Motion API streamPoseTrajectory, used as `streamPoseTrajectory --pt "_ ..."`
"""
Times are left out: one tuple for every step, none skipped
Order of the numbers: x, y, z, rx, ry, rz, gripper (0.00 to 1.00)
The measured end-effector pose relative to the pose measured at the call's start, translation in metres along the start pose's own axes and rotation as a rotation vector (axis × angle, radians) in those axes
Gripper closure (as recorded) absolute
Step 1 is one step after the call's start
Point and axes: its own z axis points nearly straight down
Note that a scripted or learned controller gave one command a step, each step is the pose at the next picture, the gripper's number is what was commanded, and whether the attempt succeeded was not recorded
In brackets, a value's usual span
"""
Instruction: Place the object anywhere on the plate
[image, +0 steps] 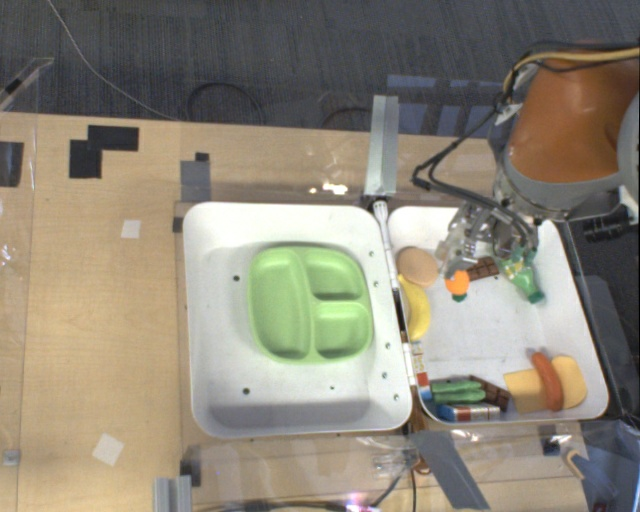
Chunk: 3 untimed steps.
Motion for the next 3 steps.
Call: streamPoseTrajectory --pt "0.036 0.067 0.084 -0.001 0.010 0.070 1.00" --pt "-0.001 0.164 0.006 -0.007 -0.002 -0.057 1.00" --pt "0.013 0.255 0.024 -0.006 0.005 -0.029 1.00"
